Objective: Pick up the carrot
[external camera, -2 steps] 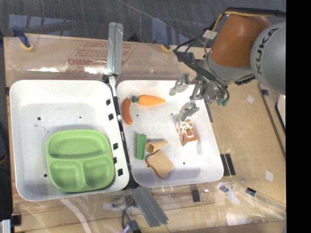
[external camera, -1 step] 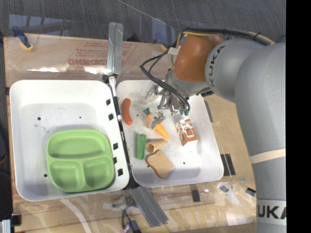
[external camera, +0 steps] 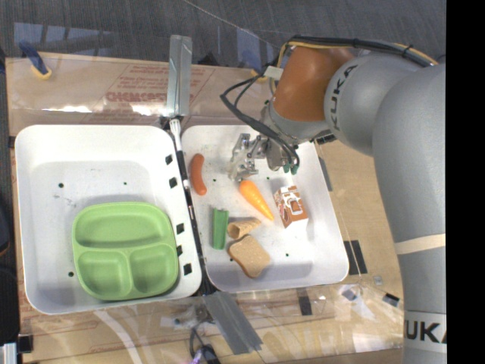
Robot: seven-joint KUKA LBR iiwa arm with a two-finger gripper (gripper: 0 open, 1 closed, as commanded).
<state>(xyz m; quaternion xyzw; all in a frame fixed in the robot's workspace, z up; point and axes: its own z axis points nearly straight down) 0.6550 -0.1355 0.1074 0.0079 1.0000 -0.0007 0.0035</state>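
The orange carrot (external camera: 256,199) lies on a slant in the middle of the right bin (external camera: 322,256), its thick end toward the upper left. My gripper (external camera: 246,164) hovers at the bin's back, just above and behind the carrot's thick end. Nothing shows held in it. The orange-banded wrist (external camera: 307,82) rises behind it.
Around the carrot lie a red sausage (external camera: 198,174) to the left, a small brown-and-white carton (external camera: 291,206) to the right, a green stick (external camera: 219,228), a tan scrap (external camera: 244,227) and a bread slice (external camera: 250,256) in front. The left bin (external camera: 45,158) holds a green divided plate (external camera: 125,250).
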